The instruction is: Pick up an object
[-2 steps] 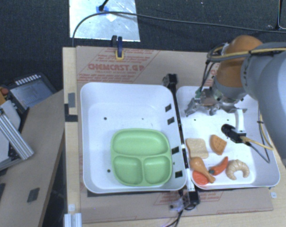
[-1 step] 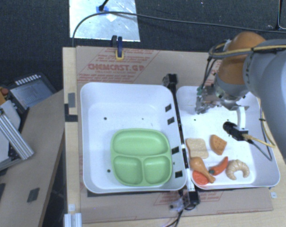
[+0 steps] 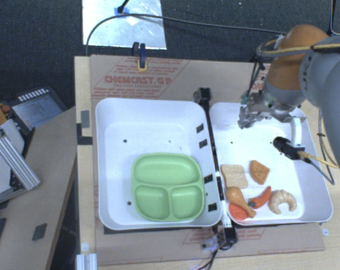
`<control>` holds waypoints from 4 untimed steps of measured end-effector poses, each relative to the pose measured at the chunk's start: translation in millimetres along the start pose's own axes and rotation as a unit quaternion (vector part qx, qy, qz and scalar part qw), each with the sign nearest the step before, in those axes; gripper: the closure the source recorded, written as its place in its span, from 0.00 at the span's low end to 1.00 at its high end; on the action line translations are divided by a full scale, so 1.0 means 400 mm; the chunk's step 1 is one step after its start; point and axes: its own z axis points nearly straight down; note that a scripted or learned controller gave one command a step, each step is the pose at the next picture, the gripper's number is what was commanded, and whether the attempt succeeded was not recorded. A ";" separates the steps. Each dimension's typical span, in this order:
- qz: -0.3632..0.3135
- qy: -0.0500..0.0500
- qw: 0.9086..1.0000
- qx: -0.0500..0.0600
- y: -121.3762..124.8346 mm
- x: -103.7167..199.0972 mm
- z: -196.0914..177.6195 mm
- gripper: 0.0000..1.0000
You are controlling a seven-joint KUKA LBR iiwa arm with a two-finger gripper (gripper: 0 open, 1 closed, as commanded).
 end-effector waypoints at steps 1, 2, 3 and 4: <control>-0.002 0.000 1.000 -0.001 0.014 0.025 -0.132 1.00; -0.001 0.000 1.000 0.000 0.002 0.014 -0.250 1.00; -0.004 0.001 1.000 0.003 -0.074 0.142 -0.238 1.00; -0.004 0.001 1.000 0.003 -0.124 0.245 -0.216 1.00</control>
